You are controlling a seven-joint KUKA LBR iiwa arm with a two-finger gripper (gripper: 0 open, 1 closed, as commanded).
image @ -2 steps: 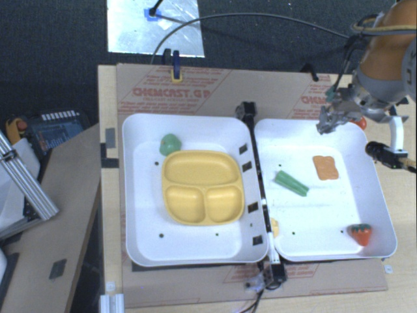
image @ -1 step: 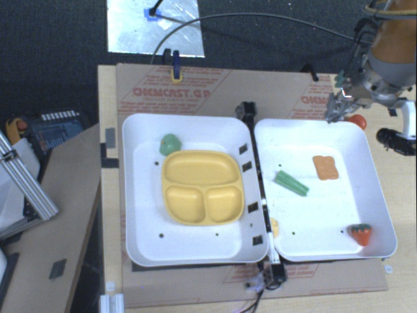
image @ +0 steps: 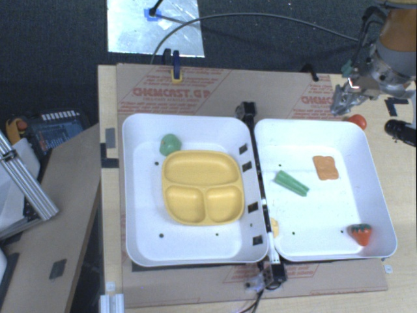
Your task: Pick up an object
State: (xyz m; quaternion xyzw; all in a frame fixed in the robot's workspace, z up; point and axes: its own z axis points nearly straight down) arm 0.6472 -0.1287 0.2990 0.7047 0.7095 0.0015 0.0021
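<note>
Red "CHEMCAST GP" lettering marks the brown board (image: 195, 87) under two bins. The gripper (image: 343, 103) hovers beyond the right bin's (image: 381, 194) far corner.

Red print runs across the brown cardboard sheet (image: 215, 87) under the bins: "CHEMCAST GP" reads at upper centre-left, and it repeats at upper right, partly hidden there. Smaller lines beneath stay too blurred to read.
</note>
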